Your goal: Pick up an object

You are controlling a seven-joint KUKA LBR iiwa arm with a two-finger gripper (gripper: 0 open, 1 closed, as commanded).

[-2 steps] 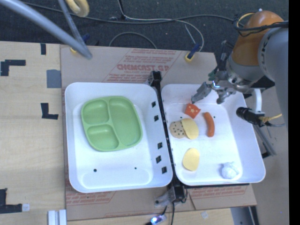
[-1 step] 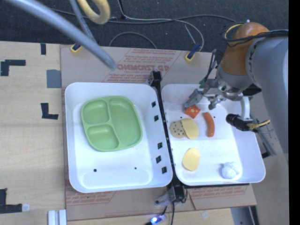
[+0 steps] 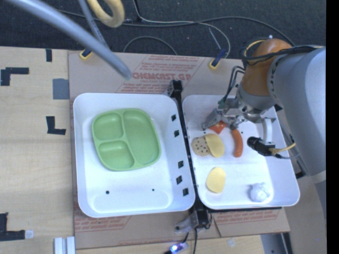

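My gripper (image 3: 218, 120) is low in the right bin (image 3: 280, 194), near its back left part. Directly under its tip lies a small red-orange piece (image 3: 216, 127), partly hidden by the gripper. Just in front of it lie a brown speckled cookie (image 3: 201, 146) and a pale yellow slice (image 3: 215, 145), touching each other. An orange sausage-like piece (image 3: 237, 143) lies to the right of them. A yellow oval piece (image 3: 215, 179) and a white crumpled lump (image 3: 259, 192) sit nearer the front.
The left bin (image 3: 132, 200) holds a green divided plate (image 3: 126, 139). A black divider with clips (image 3: 183, 157) runs between the bins. The grey arm with its orange band (image 3: 265, 62) looms over the right bin's back right. Cables (image 3: 159, 23) lie behind the bins.
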